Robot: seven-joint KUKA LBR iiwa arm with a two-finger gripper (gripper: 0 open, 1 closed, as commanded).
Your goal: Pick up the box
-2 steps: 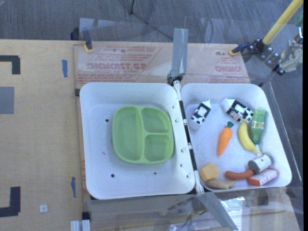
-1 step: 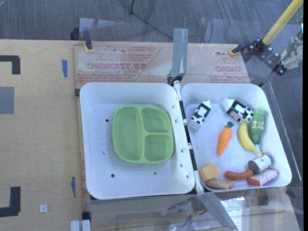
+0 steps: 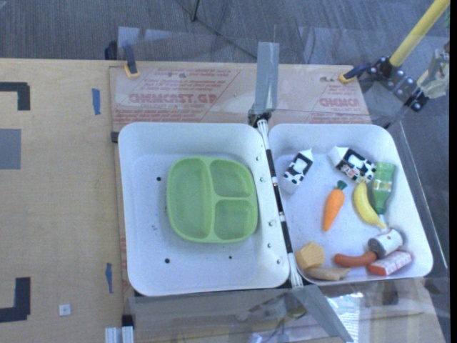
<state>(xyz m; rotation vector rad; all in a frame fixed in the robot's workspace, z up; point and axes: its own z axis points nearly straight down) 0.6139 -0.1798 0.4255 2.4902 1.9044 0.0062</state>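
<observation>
Box (image 3: 355, 165) lies flat in the upper part of the right bin (image 3: 414, 191), touching the green pouch (image 3: 383, 181) and near the banana (image 3: 366, 204). What looks like my gripper (image 3: 437, 77) sits at the upper right edge of the frame, and I can't tell if it's clenched or released. Risks, as I judge them: the smooth, cow-print cardboard could slip, I could pinch the soft pouch too, or I could grab the similar cow-print carton (image 3: 298, 170).

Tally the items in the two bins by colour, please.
Green: 2, the divided plate and the green pouch
Black-and-white: 2, cartons
Orange: 2, carrot and cheese wedge
Yellow: 1, banana
Red: 2, sausage and small box
Tan: 1, bread piece
White can: 1
Total: 11
</observation>
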